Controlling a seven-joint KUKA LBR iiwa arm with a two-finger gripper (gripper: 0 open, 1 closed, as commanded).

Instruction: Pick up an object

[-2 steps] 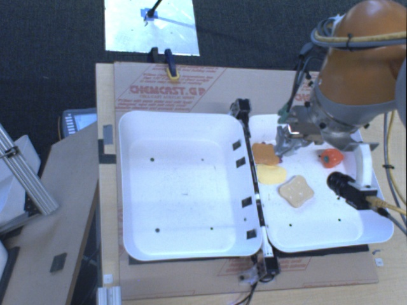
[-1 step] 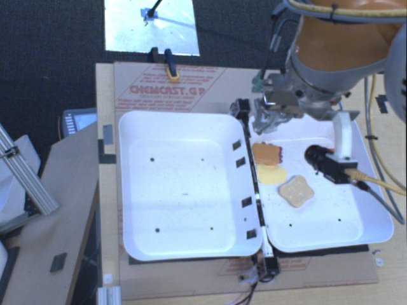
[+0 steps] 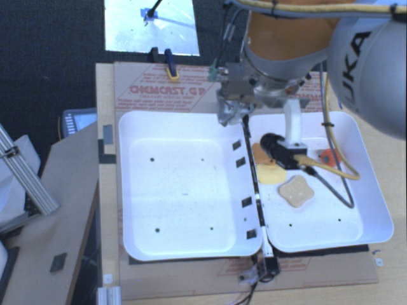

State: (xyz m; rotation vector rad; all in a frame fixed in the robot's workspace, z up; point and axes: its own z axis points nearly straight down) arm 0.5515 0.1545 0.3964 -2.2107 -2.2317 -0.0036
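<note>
Tan and shaped like a slice of toast, the toast piece is seen lying flat in the right bin, untouched. A yellow piece lies just up-left of the toast piece, an orange piece beyond that, and a red-orange scrap up-right of it. The gripper is held well up-left of the toast piece (over the bins' far rim). Whether its jaws are spread or pressed together cannot be told. Nothing is seen grasped, so the pick is judged not yet begun.

Grey arm, orange band, black KUKA lettering, pale cable.
</note>
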